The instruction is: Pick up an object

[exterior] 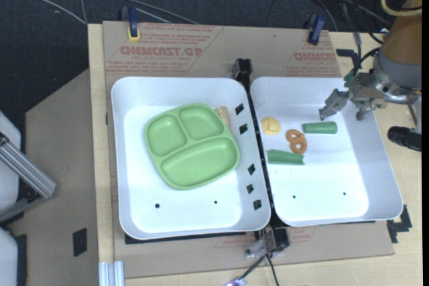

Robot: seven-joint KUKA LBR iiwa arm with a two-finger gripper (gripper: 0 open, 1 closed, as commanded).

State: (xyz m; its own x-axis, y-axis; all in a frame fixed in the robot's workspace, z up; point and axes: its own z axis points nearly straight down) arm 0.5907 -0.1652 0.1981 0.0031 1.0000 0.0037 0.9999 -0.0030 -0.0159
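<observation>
A: What is the bench sitting on?

B: A dark carpeted floor, with thin cables trailing across it. The bench top (pixel 201 43) is showing as a brown board printed with red lettering, and two blue clamps are gripping its far edge.

A: And the bins?

B: Two shallow white bins are lying side by side, smooth and glossy, with rounded corners. The left bin (pixel 134 204) is holding a pale green divided plate (pixel 192 145), matte plastic, with three compartments. A small tan item is peeking out just past the plate's far right corner; what it is cannot be told.

A: Where are the pickable things?

B: They are resting in the right bin (pixel 348 191), toward its far left. A yellow rounded piece (pixel 270 125) is lying near the divider, a brown pretzel-shaped piece (pixel 295 140) just beside it, a green stick (pixel 319 128) farther right, and another green stick (pixel 286 157) nearer the camera.

A: And the claw?

B: The gripper (pixel 345 104) is hovering over the right bin's far right area, fingers spread apart, nothing between them, close above the farther green stick's right end.
</observation>
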